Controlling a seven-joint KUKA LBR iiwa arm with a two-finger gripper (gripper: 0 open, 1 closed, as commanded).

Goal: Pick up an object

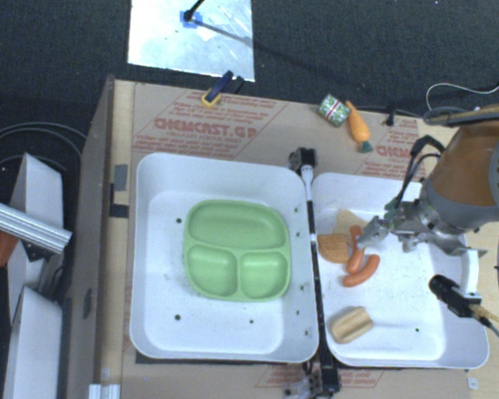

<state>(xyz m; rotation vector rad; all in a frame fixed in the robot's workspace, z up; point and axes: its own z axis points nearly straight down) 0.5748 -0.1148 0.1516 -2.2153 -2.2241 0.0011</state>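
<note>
The right bin [458, 347] holds several toy foods. Two orange-red sausages [360, 269] lie near its left side, next to a flat tan slice [334, 246]. A tan bread roll [350, 324] rests near the front left corner. My gripper [367, 238] reaches in from the right and sits low over the upper end of the sausages, right beside the tan slice. The view does not show anything lifted.
The left bin [156, 229] carries a green divided plate [236, 250]. Behind the bins, a toy carrot [358, 126] and a small green can [334, 109] lie on the cardboard. A black part [452, 296] sticks out over the right bin's right side.
</note>
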